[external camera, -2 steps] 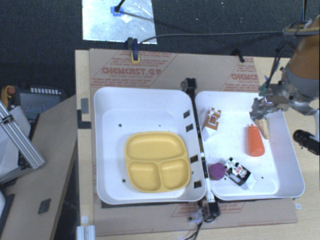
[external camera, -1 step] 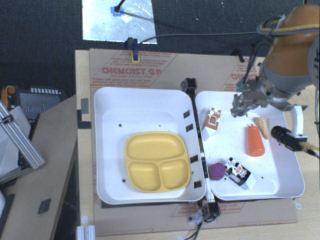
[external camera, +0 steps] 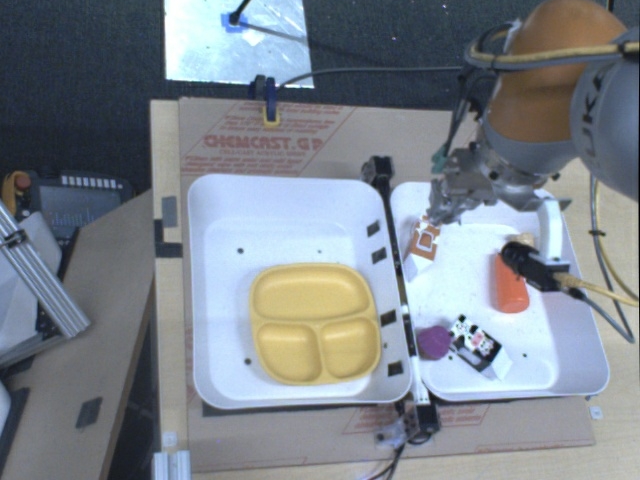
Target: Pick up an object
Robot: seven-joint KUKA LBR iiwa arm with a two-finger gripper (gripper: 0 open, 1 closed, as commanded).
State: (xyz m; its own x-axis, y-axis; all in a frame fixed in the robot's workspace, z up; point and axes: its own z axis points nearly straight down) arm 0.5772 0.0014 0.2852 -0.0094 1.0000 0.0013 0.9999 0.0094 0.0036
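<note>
Currently the jaws (external camera: 443, 211) are lowered over the right bin (external camera: 575, 368), just above a small orange-and-white card (external camera: 425, 240) at its left edge (a likely target); whether they are open cannot be told. An orange object (external camera: 509, 286) lies nearby.

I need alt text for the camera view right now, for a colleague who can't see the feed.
The grey and orange arm reaches in from the right, its gripper over the right bin above a small orange-and-white card. That bin also has an orange cylinder, a purple ball and a black-and-white block; the left bin holds a yellow divided tray.
</note>
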